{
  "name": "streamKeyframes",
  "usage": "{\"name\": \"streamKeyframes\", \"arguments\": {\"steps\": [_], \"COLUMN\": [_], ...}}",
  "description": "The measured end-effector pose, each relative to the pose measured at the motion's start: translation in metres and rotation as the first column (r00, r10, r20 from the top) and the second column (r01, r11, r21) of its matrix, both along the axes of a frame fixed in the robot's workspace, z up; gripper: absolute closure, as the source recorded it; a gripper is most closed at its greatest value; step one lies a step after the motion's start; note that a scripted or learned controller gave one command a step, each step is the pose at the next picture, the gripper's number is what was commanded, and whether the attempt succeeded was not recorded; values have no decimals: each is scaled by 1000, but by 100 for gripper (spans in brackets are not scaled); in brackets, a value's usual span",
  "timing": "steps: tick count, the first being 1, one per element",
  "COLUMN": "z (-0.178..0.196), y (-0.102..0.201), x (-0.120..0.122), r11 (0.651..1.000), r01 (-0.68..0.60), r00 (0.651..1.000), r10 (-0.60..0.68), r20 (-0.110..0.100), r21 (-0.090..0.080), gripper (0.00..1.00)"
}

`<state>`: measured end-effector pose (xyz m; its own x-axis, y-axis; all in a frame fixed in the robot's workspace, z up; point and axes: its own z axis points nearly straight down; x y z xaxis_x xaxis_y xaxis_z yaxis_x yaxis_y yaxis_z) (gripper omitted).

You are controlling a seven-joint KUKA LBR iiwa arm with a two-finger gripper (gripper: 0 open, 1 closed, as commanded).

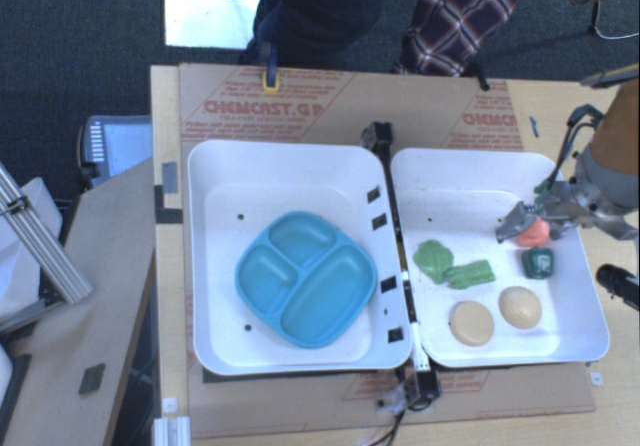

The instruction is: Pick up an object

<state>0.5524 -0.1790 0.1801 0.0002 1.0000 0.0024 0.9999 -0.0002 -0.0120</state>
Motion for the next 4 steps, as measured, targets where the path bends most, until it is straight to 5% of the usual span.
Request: {"name": "streamKeyframes", "arguments": {"steps": [1, 4], "z": [7, -96], "y": [1, 5], "x": [3, 12], "r11": [1000, 1000], "r01": [-3, -2], "r00": [1000, 1000], "r10": [3, 2], "r20": [13, 13], "r21": [-2, -3], "gripper": [0, 0]}}
